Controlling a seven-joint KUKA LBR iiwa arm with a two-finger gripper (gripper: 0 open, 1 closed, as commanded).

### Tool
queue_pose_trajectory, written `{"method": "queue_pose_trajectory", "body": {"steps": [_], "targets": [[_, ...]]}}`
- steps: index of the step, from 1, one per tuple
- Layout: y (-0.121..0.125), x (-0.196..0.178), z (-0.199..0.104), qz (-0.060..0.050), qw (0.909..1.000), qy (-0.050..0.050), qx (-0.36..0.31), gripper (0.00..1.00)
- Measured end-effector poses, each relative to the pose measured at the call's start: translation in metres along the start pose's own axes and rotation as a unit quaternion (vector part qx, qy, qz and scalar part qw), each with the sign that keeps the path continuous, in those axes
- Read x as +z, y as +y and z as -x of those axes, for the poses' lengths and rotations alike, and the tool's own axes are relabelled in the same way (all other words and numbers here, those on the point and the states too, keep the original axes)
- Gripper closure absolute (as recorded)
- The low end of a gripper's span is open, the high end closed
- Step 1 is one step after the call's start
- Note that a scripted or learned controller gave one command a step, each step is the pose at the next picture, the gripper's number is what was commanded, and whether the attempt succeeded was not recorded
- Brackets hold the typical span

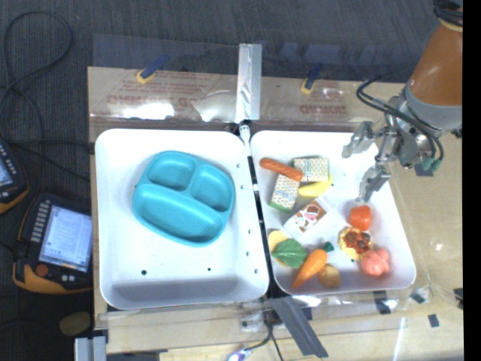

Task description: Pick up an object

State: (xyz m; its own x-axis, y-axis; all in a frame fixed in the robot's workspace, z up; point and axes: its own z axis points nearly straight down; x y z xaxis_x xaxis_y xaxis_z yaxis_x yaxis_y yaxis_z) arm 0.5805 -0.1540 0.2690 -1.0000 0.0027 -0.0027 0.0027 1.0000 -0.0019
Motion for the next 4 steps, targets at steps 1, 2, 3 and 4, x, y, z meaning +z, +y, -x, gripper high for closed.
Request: {"method": "queue_pose_trajectory", "body": {"steps": [1,2,3,4], "targets": [[-0.023,0.176,0.002,0.000,0.9934,0.000,0.114,0.00],[-0.047,0.179,-0.004,0.001,0.9723,-0.005,0.234,0.00],[-0.047,0.167,-0.002,-0.002,0.9725,-0.008,0.233,1.00],[-0.069,0.176,0.025,-0.001,0.9795,-0.002,0.202,1.00]]}}
